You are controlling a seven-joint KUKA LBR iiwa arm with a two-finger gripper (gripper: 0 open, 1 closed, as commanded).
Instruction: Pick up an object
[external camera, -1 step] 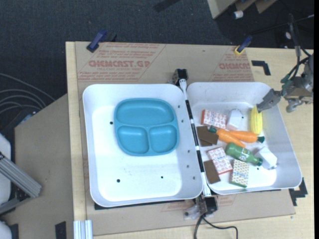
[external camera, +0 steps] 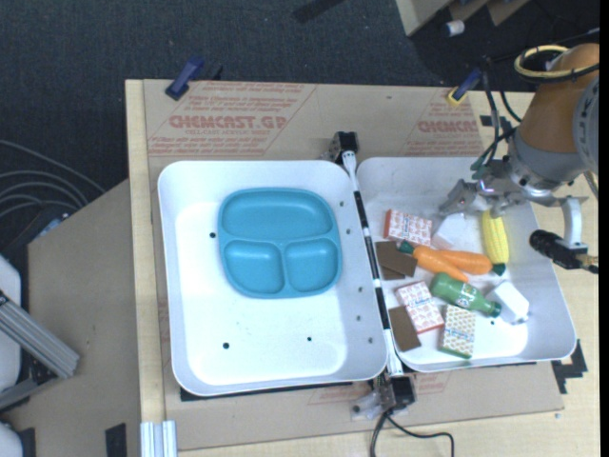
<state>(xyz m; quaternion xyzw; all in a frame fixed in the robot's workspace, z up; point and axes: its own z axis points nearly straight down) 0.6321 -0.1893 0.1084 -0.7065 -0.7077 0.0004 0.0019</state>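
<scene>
Hand (external camera: 473, 195) hovers with fingers spread and nothing between them, above right bin (external camera: 552, 336), just beside corn cob (external camera: 495, 238). Grasp not yet made; closing and lifting remain.

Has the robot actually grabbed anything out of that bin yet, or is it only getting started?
Nothing looks picked up yet: the corn, carrot and green bottle all lie in the right bin. The gripper sits low at that bin's far side, beside the corn. The grasp and lift are left.
</scene>
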